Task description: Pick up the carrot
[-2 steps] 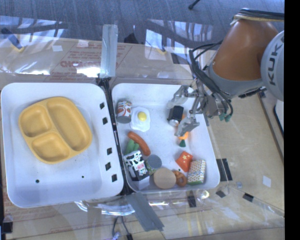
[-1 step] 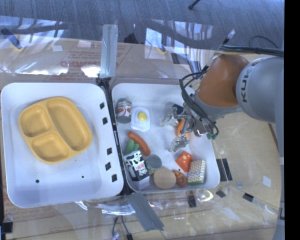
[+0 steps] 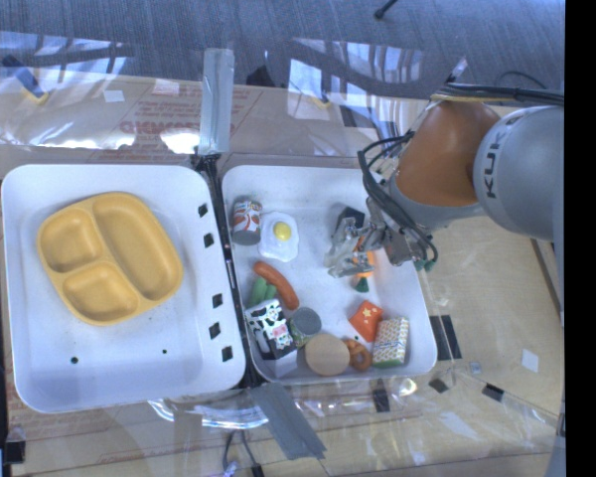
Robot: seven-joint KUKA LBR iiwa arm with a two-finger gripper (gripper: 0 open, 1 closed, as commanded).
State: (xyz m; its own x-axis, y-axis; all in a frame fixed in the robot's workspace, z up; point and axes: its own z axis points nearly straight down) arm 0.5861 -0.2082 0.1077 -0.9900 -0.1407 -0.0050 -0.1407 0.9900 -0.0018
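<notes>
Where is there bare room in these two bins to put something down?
The left bin has bare floor all around the yellow plate, widest below it. In the right bin, a free strip runs along the top edge above the toy egg. Its lower half is crowded, from the sausage down.

Left bin [image 3: 20,296]: holds a yellow three-compartment plate [image 3: 109,256].
Right bin [image 3: 308,182]: fried egg toy [image 3: 280,234] beside a small can [image 3: 245,220]; sausage [image 3: 276,282] below them.
Front edge of right bin: cow-patterned carton [image 3: 268,326], tan round bun [image 3: 327,354], pretzel [image 3: 358,354], waffle-textured block [image 3: 391,340].
</notes>
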